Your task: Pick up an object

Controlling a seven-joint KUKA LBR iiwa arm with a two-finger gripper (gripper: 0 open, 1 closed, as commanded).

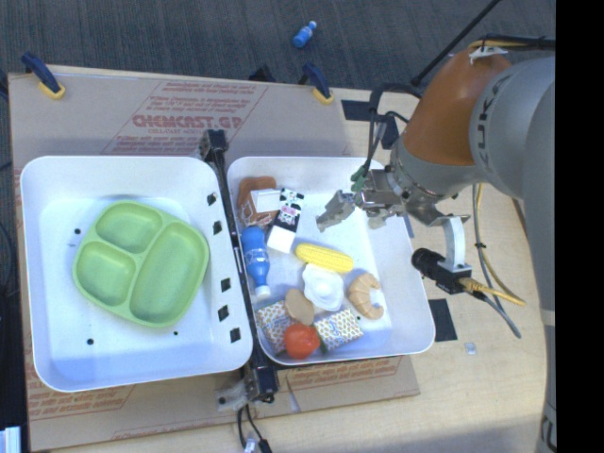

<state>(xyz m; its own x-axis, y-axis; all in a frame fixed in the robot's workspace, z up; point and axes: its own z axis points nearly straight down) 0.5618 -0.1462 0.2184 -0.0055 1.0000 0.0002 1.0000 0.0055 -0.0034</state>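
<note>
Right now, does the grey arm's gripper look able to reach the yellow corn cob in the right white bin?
Probably yes. The gripper hangs over the right white bin, and the yellow corn cob lies on top of the pile just below it, with nothing covering it.

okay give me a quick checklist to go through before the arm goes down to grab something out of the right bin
1. Two-finger gripper above the right white bin: ok, over its upper right part.
2. Nothing between the fingers: ok.
3. Target below gripper: not ok; the yellow corn cob lies lower left of it, with bare floor under the gripper.
4. Items separated: not ok; the red tomato, tan croissant and blue bottle sit in a tight cluster.
5. Left white bin out of the way: ok; the green divided plate lies inside it.
</note>
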